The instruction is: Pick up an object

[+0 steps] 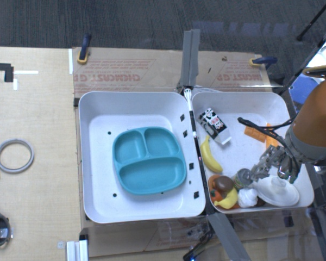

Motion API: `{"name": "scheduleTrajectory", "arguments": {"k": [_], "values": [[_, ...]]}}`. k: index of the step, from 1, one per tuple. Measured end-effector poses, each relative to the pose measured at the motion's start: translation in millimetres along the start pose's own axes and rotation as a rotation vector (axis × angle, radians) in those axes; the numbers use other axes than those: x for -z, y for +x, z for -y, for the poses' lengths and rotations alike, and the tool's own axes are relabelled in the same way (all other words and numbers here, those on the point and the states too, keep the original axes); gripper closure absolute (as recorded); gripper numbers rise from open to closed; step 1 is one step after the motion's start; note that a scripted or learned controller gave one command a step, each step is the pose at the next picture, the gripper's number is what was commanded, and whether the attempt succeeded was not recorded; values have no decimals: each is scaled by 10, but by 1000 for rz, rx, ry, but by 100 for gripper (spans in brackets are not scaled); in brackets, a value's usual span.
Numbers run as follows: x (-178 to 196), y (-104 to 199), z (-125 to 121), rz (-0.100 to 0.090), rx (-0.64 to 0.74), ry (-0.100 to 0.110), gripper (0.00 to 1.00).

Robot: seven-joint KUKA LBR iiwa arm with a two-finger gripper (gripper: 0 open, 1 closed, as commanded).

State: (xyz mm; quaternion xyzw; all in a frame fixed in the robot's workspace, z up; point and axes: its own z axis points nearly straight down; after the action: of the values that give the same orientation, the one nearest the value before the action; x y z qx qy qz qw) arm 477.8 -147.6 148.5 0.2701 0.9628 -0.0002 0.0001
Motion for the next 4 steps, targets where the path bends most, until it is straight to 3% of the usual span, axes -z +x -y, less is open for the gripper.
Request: {"name": "scheduleTrajectory", "arguments": {"k": [1, 2, 3, 4], "values": [[-502, -414, 517, 21, 196, -10, 100], [-442, -489, 503, 50, 196, -11, 0], [-562, -668, -455, 3, 50, -2, 0], [-559, -894, -1144, 1, -58, 1, 0]]}}
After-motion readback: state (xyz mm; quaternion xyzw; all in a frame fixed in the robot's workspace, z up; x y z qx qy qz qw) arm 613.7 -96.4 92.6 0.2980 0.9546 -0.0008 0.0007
